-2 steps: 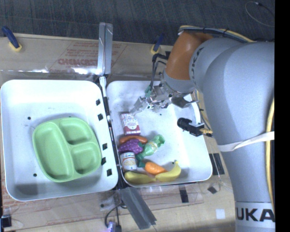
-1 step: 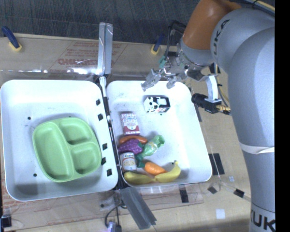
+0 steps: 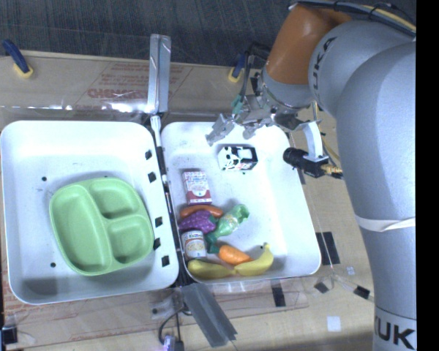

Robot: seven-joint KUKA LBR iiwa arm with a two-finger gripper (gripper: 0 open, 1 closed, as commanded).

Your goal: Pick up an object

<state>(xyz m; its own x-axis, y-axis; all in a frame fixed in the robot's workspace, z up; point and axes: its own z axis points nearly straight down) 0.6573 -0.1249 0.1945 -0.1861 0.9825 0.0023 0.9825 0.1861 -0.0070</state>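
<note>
My gripper (image 3: 233, 125) hangs over the far end of the right bin (image 3: 296, 225), its grey fingers (image 3: 219, 129) spread open with nothing between them. Just below and in front of it lies a small black-and-white toy (image 3: 236, 158) on the bin floor, apart from the fingers. Nearer the front of the same bin are a red box (image 3: 195, 186), a purple grape bunch (image 3: 196, 218), a green vegetable (image 3: 233, 221), a small jar (image 3: 194, 244), an orange carrot (image 3: 233, 254) and a yellow banana (image 3: 230, 268).
The left bin (image 3: 22, 159) holds a green divided plate (image 3: 101, 225). A metal divider post (image 3: 159, 72) stands between the bins at the back. The arm's grey body (image 3: 373, 123) covers the right side of the bench.
</note>
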